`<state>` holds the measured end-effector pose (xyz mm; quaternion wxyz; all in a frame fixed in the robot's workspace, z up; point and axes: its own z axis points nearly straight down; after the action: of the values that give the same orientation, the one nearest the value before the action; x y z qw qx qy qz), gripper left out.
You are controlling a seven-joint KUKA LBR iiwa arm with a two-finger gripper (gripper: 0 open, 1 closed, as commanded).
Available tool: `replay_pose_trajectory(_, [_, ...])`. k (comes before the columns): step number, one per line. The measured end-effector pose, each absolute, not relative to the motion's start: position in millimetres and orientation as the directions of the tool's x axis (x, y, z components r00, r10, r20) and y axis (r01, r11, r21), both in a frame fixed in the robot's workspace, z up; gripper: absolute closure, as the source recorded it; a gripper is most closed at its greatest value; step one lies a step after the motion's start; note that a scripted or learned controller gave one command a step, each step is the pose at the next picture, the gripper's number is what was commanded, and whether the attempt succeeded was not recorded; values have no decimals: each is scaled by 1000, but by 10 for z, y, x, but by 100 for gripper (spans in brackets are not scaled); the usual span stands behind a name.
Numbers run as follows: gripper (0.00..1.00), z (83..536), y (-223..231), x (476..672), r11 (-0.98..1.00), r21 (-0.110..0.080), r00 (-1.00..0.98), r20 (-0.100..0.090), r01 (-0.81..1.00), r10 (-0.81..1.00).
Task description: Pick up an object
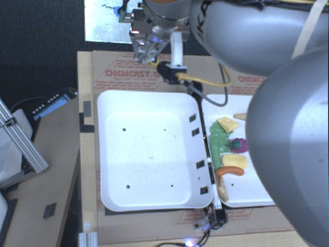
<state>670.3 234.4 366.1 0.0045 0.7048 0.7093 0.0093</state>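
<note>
Robotics lab: cardboard-lined bench [154, 71], aluminium extrusion frame [23, 145], loose cabling [205, 81], white bins [149, 153].

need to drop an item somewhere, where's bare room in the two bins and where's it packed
The left bin has a bare white floor from its near rim to the central divider. The right bin is crowded along that divider: yellow wedge, green toy, purple grapes, orange piece. The gripper hangs beyond the bins' far edge.
</note>
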Motion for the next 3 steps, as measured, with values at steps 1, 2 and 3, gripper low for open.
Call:
replay_pose_trajectory(1, [100,1767,2335,6655,1,-13,-1,-4,1000,1000])
replay_pose_trajectory(2, [100,1461,2344,6680,2,-2,-2,-1,1000,1000])
replay_pose_trajectory(3, [100,1339,2347,6685,2,0,-2,0,1000,1000])
